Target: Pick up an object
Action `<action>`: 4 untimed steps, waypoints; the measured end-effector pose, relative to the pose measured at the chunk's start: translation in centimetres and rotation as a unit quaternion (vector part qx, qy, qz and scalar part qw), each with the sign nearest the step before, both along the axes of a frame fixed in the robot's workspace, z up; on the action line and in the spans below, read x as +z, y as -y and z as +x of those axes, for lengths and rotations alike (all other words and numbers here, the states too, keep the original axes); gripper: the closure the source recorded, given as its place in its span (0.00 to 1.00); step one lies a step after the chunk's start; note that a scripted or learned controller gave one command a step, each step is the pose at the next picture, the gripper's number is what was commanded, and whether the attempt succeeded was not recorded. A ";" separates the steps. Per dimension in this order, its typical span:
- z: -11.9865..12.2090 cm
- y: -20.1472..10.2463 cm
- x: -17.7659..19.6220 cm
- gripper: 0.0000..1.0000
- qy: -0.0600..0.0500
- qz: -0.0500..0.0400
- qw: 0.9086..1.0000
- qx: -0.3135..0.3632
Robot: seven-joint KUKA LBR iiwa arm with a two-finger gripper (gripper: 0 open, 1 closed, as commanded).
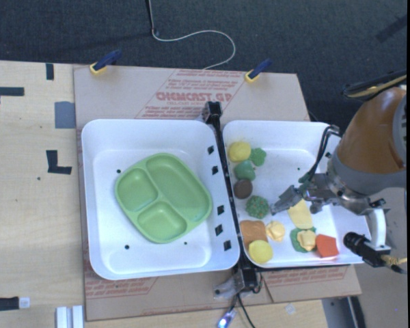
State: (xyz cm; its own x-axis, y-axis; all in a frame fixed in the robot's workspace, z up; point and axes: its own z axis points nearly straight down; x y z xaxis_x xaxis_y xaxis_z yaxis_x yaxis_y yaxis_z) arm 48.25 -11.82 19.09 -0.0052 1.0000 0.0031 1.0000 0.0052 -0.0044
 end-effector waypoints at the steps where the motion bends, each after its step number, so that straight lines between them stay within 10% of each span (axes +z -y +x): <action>1: 0.1 -9.9 0.8 0.00 0.001 0.001 1.000 0.003; 2: 0.0 -9.2 1.8 1.00 0.000 -0.001 1.000 -0.001; 4: 0.2 -18.9 15.0 1.00 0.006 0.000 1.000 0.000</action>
State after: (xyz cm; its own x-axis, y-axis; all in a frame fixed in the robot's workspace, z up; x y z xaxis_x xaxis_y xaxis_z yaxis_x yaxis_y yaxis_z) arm 48.48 7.10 34.11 -0.0050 1.0000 0.0027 1.0000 0.0050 0.0085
